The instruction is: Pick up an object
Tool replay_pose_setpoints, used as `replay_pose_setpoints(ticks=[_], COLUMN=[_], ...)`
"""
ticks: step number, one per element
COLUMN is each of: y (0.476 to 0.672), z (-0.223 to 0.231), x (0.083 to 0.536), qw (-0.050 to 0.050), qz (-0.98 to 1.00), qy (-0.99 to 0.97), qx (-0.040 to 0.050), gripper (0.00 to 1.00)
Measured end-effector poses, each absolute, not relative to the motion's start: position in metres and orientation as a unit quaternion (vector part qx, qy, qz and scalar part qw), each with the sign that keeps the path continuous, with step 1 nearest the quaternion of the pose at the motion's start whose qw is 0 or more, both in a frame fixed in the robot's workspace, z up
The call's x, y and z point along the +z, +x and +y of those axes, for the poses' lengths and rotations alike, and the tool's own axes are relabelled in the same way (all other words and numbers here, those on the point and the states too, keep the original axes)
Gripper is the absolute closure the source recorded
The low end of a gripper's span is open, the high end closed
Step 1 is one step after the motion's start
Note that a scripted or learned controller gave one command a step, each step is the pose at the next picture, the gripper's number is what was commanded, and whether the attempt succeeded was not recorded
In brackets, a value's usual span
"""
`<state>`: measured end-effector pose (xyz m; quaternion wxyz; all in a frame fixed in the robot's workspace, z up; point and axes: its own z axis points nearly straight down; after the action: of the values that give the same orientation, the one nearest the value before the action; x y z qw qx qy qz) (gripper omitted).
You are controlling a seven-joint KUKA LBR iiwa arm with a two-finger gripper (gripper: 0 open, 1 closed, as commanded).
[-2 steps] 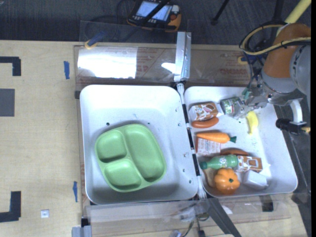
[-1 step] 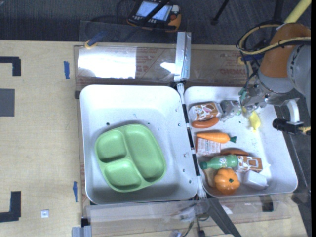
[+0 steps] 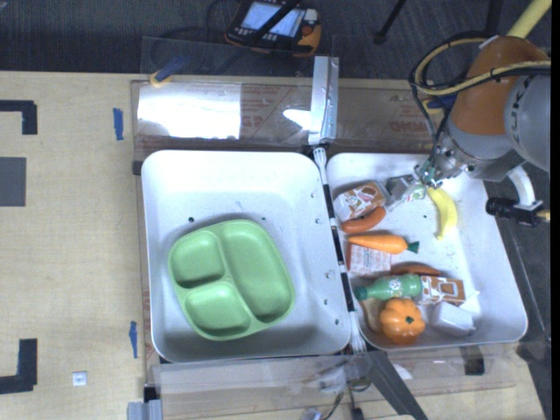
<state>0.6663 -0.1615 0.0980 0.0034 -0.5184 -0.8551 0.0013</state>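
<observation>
**Gripper low at the back of the right bin, beside the banana**

The banana (image 3: 444,210) lies near the back of the right bin (image 3: 499,269), its long axis running roughly front to back with a slight curve; the upper end sits just under the gripper (image 3: 426,175), the lower end points toward the bin's front. Whether anything is between the fingers cannot be told, nor how wide they stand.

The right bin also holds a packet (image 3: 358,201) near its back left, a carrot (image 3: 378,243) lying crosswise with its tip toward the right, a green bottle (image 3: 391,288) also crosswise, a red-and-white carton (image 3: 442,290) just beside it, an orange pumpkin-like toy (image 3: 402,319) at the front, and a white block (image 3: 455,318) near the front right. These lie crowded, several touching.

The left bin (image 3: 175,182) holds a green divided plate (image 3: 229,277) with three compartments, set toward the front.

The arm (image 3: 503,103) reaches in from the right, orange band uppermost, wrist angled down and left to the bin's back.
</observation>
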Motion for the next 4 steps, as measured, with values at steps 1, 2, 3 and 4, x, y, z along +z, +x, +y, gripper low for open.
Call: replay_pose_setpoints(ticks=[1, 2, 3, 4], y=[0.632, 0.650, 0.662, 0.663], z=[-0.188, -0.146, -0.115, -0.125], x=[0.089, 0.085, 0.109, 0.118], qw=[0.000, -0.002, -0.007, -0.011], qz=[-0.848, -0.835, -0.890, -0.887], qy=[-0.529, -0.551, -0.457, -0.461], qx=[-0.0072, -0.0009, 0.0075, 0.0132], gripper=[0.00, 0.00, 0.00, 1.00])
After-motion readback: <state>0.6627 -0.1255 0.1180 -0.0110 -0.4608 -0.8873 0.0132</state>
